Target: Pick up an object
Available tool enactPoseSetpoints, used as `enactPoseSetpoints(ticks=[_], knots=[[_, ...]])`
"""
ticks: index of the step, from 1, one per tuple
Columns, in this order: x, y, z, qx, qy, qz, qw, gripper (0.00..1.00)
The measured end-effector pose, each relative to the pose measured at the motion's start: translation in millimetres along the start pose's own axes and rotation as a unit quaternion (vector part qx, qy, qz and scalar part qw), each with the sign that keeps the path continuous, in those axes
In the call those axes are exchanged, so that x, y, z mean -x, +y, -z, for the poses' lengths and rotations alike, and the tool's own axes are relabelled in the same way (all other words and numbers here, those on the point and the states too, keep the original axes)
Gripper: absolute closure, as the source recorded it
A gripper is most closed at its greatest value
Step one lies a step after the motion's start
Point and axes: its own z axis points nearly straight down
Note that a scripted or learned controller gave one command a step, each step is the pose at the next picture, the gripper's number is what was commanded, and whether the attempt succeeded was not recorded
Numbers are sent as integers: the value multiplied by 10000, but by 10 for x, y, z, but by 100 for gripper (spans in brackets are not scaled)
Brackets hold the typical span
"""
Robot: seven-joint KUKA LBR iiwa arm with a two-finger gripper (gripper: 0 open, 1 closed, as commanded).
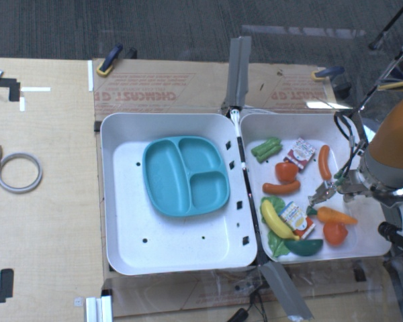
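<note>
The right bin (369,243) holds several toy foods: a green pepper (266,148), a red-and-white packet (300,153), a red sausage (324,163), a tomato (287,172), an orange sausage (281,188), a banana (275,219), a small printed packet (294,215), a carrot (336,215), a red ball-shaped fruit (334,233) and a dark green vegetable (302,247). My gripper (322,193) hangs low over this bin, between the red sausage and the carrot. It looks open, with nothing between its fingers.
The left bin (121,247) holds a teal divided plate (186,176). A tape roll (18,172) lies on the wooden bench at far left. Blue clamps (110,59) (329,73) sit on the cardboard behind the bins. Cables and the arm crowd the right edge.
</note>
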Motion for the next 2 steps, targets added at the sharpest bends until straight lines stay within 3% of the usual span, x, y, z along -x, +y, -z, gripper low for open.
enactPoseSetpoints(ticks=[1,2], knots=[[211,624,-89,4,22,65,10000,0],[222,625,7,8,5,77,10000,100]])
